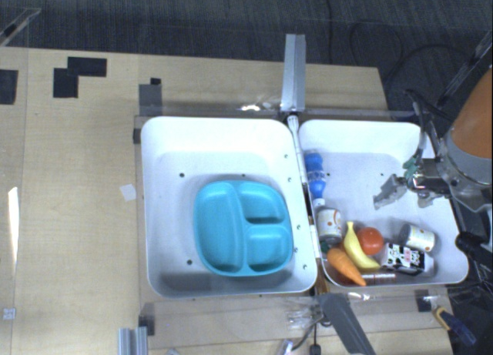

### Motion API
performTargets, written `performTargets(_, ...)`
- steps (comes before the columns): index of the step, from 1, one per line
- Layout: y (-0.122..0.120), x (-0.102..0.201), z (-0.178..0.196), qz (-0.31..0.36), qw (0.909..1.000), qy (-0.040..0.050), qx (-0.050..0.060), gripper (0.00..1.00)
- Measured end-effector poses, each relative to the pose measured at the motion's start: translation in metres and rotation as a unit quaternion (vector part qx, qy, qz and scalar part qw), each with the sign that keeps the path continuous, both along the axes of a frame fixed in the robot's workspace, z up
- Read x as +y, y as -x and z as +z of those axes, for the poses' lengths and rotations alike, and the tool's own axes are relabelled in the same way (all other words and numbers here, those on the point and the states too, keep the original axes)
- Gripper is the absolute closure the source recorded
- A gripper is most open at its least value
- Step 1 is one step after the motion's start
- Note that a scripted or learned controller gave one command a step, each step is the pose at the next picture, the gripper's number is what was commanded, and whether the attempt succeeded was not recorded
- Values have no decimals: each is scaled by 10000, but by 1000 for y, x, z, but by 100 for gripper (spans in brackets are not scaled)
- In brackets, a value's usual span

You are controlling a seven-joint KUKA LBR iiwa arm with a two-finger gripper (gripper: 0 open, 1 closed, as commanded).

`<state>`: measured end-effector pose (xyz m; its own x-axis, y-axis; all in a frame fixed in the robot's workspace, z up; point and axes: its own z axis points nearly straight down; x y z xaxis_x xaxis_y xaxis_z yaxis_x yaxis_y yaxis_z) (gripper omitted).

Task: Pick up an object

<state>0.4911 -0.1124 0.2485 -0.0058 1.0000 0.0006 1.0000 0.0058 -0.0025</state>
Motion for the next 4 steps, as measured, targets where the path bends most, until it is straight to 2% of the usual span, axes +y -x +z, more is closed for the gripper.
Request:
performTargets(1, 3, -65, -153, 470, 9989, -2, -7, 0)
performTargets(2, 4, -72, -123, 30, 10000, 0, -10, 0)
performTargets(3, -29, -72, -157, 1027, 9947, -2, -16, 0)
performTargets(4, -1, -93, -159, 1218, 9925, 20, -84, 0)
